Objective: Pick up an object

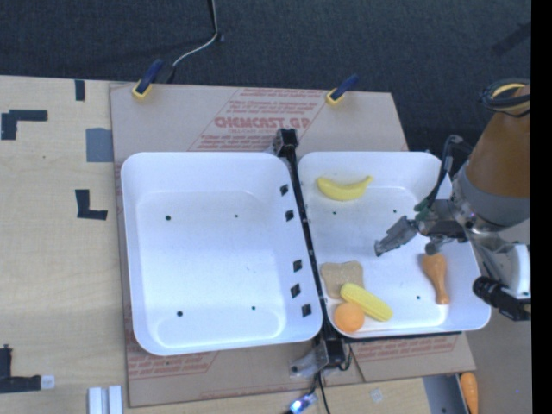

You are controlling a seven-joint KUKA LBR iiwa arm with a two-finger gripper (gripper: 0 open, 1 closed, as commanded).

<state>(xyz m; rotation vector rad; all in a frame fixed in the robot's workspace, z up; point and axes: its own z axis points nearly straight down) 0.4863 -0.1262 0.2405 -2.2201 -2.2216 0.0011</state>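
Gripper (390, 241) over right bin (379, 164), banana (343, 187), corn (366, 302)

The arm (504, 158) is being cut off at the right edge. The gripper (388, 241) is being rendered too small and dark for its finger state to be judged. The toast slice (339, 275) is being partly covered by the corn cob (366, 301). An orange object (468, 393) is being cropped at the bottom edge.
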